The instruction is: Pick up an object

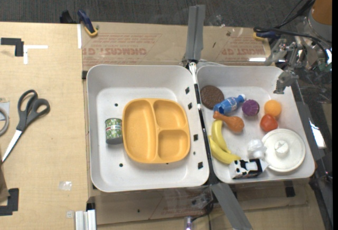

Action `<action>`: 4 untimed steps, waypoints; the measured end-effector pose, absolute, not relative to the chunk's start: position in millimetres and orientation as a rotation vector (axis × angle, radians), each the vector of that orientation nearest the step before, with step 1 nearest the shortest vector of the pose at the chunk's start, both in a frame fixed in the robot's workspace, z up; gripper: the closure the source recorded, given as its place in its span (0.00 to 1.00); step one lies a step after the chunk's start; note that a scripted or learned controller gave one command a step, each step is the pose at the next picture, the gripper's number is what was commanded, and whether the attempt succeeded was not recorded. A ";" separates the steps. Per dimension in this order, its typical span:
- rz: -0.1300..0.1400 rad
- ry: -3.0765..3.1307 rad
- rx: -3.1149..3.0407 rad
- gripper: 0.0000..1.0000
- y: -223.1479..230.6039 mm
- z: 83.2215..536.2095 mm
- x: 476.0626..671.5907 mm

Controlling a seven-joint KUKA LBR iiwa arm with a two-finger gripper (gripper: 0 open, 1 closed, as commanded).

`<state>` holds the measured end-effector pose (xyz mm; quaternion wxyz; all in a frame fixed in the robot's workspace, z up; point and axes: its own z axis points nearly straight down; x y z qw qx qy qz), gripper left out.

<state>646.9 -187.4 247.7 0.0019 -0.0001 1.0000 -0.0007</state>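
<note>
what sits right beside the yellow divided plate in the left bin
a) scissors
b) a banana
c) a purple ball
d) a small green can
d: the small green can lies against the left edge of the yellow divided plate in the left bin.

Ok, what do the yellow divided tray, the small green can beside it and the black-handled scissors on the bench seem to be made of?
The yellow divided tray looks like moulded plastic: uniform colour, soft sheen, rounded compartment walls. The small green can is probably metal under a printed label, judging by its pale, shiny top rim, though it is too small to be sure. The black-handled scissors have matt plastic-looking handles and pale blades, likely steel.
</note>
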 end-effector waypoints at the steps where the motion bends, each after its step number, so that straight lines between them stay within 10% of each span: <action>1: -0.003 3.131 0.144 0.00 -221.6 94.5 648.2; 3: 0.000 3.076 0.624 0.00 -192.1 93.0 585.2; 4: -0.001 2.990 0.953 0.00 -102.8 92.4 621.7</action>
